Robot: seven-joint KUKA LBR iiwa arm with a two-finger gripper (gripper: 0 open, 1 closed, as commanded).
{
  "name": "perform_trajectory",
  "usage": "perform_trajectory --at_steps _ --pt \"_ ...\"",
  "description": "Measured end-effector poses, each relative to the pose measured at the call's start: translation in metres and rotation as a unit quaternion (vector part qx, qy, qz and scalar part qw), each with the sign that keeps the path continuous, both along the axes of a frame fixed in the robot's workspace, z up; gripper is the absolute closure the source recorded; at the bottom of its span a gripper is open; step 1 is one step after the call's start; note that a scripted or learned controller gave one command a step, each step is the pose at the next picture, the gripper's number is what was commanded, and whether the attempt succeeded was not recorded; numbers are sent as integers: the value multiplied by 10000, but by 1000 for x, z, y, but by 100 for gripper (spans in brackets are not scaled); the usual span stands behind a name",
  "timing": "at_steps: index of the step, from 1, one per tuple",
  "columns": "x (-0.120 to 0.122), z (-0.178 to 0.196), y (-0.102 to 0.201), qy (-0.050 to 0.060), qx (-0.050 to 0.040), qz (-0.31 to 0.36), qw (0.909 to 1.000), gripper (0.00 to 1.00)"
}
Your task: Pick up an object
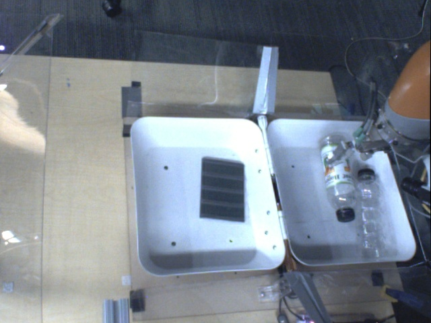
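A clear plastic bottle (337, 178) with a white, green and orange label lies in the right bin (303, 241), its dark cap (345, 214) pointing toward the front. Beside it on the right lies a second clear, ribbed container (369, 217) with a dark end (366, 175). A dark grey ridged rectangular block (223, 189) lies flat in the middle of the left bin (155, 247). My gripper (359, 144) hangs low over the back of the right bin, right at the far end of the labelled bottle. The orange band (412, 91) of the arm shows above it.
A grey metal bar (265, 79) stands behind the seam between the two bins. Cables (363, 59) trail at the back right. Clamps and brackets (296, 295) sit at the bench's front edge. Bare wooden bench (67, 180) stretches to the left.
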State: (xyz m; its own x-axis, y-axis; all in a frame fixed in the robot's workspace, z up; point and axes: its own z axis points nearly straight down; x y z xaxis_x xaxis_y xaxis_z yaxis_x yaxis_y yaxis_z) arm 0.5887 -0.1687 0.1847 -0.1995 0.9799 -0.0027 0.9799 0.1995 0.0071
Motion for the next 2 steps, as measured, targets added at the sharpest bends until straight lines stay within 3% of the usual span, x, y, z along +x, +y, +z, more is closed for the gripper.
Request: perform_trajectory --at_steps 1,2 --pt "21 -85 -9 -10 -10 1142 9935 0" --pt "49 -92 -11 175 48 1349 9907 0"
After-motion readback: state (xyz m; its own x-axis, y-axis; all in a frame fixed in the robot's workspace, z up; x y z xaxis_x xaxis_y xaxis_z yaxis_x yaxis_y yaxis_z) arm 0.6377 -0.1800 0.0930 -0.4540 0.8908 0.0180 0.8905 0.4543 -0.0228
